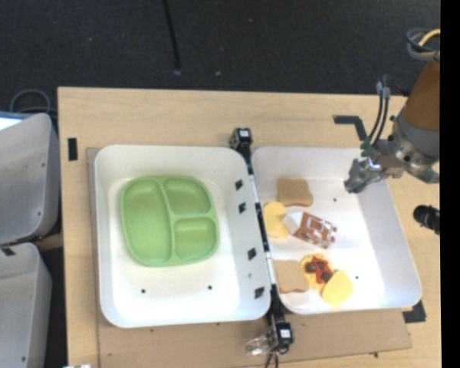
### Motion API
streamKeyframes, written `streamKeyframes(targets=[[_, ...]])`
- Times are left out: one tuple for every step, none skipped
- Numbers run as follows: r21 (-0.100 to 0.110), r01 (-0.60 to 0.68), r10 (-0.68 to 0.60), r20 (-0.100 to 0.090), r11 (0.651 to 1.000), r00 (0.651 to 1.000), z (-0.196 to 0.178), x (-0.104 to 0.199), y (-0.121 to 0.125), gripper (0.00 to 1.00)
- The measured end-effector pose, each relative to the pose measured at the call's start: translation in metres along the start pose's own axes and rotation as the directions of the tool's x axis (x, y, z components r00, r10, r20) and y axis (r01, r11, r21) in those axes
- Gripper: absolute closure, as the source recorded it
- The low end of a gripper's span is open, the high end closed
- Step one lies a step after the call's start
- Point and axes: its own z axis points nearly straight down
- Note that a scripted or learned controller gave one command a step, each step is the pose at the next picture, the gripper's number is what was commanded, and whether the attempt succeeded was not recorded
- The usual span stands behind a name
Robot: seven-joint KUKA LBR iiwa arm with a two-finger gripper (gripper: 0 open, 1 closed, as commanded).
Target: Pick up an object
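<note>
The gripper (358, 176) sits above the right bin's (383, 228) far right area; its grip state cannot be determined. Food items (307, 228) lie along that bin's left side. The left bin (107, 282) contains a green tray (169, 220).

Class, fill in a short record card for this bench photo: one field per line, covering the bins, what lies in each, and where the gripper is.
left bin: holds a green divided tray
right bin: holds toy food items
food near divider: tan bread slice, yellow piece
food in middle: clear packet with brown print
food at near edge: second bread slice, red-topped item, yellow round piece
gripper: over right bin's far right corner, away from the food
</note>
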Motion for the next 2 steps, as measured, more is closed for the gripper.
streamKeyframes(targets=[[0.002, 0.001, -0.001, -0.001, 1.0, 1.0, -0.026, -0.002, 0.001, 1.0], [0.003, 0.002, -0.002, -0.001, 1.0, 1.0, -0.015, 0.043, 0.022, 1.0]])
